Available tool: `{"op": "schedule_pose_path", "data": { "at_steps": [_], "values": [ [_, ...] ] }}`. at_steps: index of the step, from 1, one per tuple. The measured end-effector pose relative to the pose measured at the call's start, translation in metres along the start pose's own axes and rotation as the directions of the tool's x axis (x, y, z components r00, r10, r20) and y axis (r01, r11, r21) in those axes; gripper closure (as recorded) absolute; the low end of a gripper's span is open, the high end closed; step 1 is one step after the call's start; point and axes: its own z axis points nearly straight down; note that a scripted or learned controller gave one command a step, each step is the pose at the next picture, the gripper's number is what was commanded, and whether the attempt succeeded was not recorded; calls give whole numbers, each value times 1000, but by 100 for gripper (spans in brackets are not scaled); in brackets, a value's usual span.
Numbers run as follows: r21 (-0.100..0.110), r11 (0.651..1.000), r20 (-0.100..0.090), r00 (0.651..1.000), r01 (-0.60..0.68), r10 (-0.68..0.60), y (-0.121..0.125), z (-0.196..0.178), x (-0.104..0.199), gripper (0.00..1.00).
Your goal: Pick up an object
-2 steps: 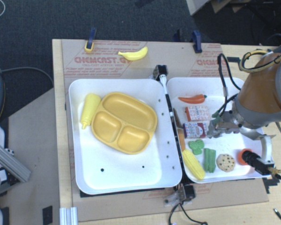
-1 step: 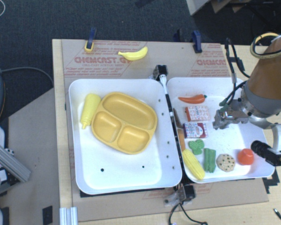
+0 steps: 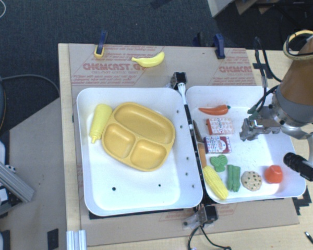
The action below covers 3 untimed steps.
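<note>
Partly hidden — claw (image 3: 249, 130) over right bin (image 3: 281, 189)

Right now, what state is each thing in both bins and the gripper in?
Yellow divided plate: upright in left bin, compartments bare.
Yellow bottle: lying beside the plate.
Chili pepper: lying flat, right bin.
Corn cob: lying against the bin's near wall.
Cookie: flat.
Gripper: over right bin, holding nothing visible.

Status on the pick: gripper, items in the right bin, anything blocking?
Gripper hovering over right bin, nothing seen held. Nearest items: red-and-white packet, chili pepper. Nothing blocking either one.
</note>
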Motion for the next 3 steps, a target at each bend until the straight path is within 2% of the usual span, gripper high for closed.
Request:
{"op": "schedule_pose_path", "data": {
  "at_steps": [1,2,3],
  "values": [
    [1,1000,-1,1000,4,-4,42,12,33,100],
    [0,1000,-1,1000,1,-1,66,8,44,100],
    [2,1000,-1,1000,0,0,66,0,50,100]
  ]
}}
